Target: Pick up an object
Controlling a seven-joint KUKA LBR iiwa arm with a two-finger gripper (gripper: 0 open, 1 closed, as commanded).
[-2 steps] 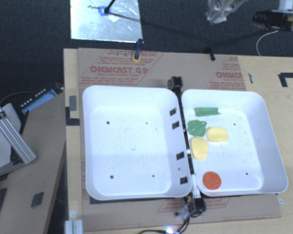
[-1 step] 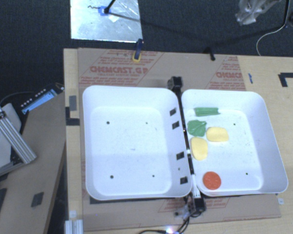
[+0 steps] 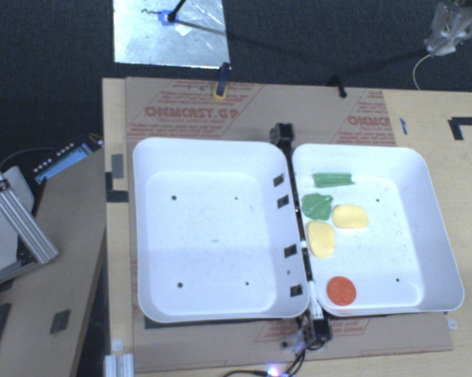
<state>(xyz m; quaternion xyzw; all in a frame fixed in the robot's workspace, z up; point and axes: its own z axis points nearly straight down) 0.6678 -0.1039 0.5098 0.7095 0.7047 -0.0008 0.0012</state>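
We count five objects in the right bin (image 3: 436, 210): two green, two yellow, one orange. The green strip (image 3: 332, 180) lies lengthwise parallel to the far rim. Gripper (image 3: 454, 27) state: cannot tell.

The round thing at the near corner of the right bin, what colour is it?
Orange-red. The round object shows plainly in the camera view, lying in the right bin.

We see the bench (image 3: 424, 104), a tan board printed with red lettering, carrying two shallow white bins side by side and touching along a black hinged seam: the left bin (image 3: 212, 226) and the right bin (image 3: 424, 234). A small yellow clip (image 3: 220, 93) rests near its far edge.
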